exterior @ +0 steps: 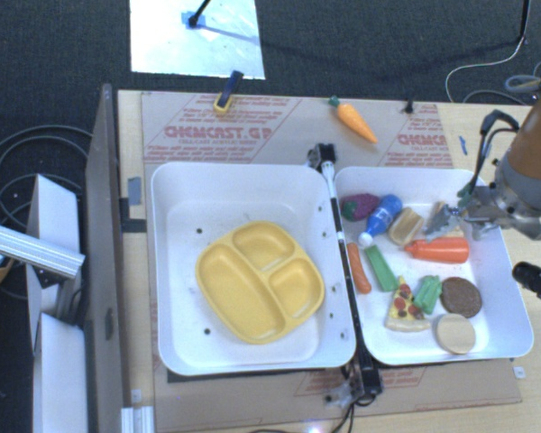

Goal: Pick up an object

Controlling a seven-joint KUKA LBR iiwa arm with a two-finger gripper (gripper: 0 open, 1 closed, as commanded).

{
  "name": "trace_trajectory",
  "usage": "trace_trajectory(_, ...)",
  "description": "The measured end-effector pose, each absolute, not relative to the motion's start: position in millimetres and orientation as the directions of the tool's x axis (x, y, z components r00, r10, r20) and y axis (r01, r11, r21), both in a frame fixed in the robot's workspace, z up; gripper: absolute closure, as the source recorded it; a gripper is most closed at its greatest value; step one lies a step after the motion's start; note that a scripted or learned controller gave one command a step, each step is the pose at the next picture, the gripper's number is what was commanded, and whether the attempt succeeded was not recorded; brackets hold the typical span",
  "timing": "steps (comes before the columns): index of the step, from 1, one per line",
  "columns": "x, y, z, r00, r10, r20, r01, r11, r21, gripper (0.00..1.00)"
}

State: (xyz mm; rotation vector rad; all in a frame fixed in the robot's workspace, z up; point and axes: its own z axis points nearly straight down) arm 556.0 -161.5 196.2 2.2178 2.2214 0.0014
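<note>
My gripper [440, 216] hangs low over the upper middle of the right bin [514, 318], at the end of the grey arm with its orange band. It is just above an orange carrot-like piece [437, 249] and right of a tan bread piece [404, 226]. I see nothing held in it. Other toy foods lie in this bin: a purple eggplant [361, 206], a blue bottle [381, 216], a green stick [379, 267], an orange sausage [358, 269], a pizza slice [399, 303], a green pepper [426, 293], a brown patty [460, 297] and a beige round cookie [454, 333].
The left bin [176, 242] holds a yellow divided plate [259, 280]. A toy carrot [353, 120] lies on the cardboard behind the bins. A black divider strip [338, 242] runs between the two bins. Cables lie on the floor at the left.
</note>
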Motion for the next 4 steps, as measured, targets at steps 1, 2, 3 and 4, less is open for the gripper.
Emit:
trace_trajectory(1, 604.5, -112, 82, -0.009, 1.0, 0.002, 1.0, 0.009, -0.002, 0.0)
trace_trajectory(2, 604.9, -116, 99, -0.006, 1.0, 0.0, 1.0, 0.006, 0.003, 1.0)
trace_trajectory(3, 587.4, -72, 274, -0.01, 1.0, 0.0, 1.0, 0.01, 0.019, 1.0)
trace_trajectory(4, 625.9, -122, 211, 0.001, 1.0, -0.003, 1.0, -0.001, 0.003, 1.0)
